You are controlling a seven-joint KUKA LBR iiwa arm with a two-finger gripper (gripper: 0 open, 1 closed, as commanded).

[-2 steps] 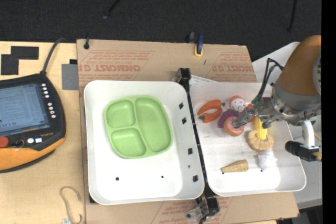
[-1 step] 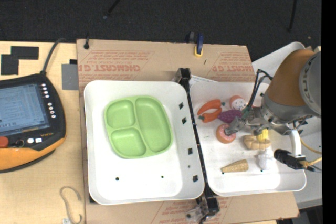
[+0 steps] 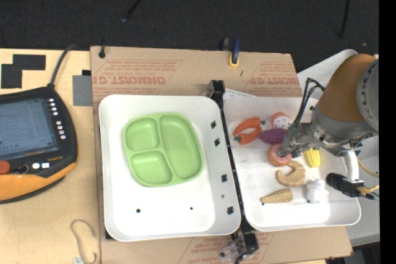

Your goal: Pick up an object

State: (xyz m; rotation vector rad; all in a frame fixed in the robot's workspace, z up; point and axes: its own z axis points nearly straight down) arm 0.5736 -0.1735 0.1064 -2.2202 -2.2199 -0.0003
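The right bin (image 3: 334,216) holds several toy foods: an orange-red piece (image 3: 247,129), a purple grape bunch (image 3: 271,136), a small pink and white ball (image 3: 281,120), a pink donut (image 3: 277,157), a tan croissant (image 3: 291,175), an ice cream cone (image 3: 276,196), a yellow corn piece (image 3: 312,157) and a white lump (image 3: 317,191). My gripper (image 3: 289,145) is low in this bin, right over the donut's upper edge, between the grapes and the corn. I see nothing lifted off the bin floor.
In the left bin (image 3: 117,207) lies a green divided plate (image 3: 163,149). A black divider (image 3: 226,157) runs between the bins. A teach pendant (image 3: 31,139) lies on the bench at far left. The arm's orange band (image 3: 346,93) hangs over the right bin's far right side.
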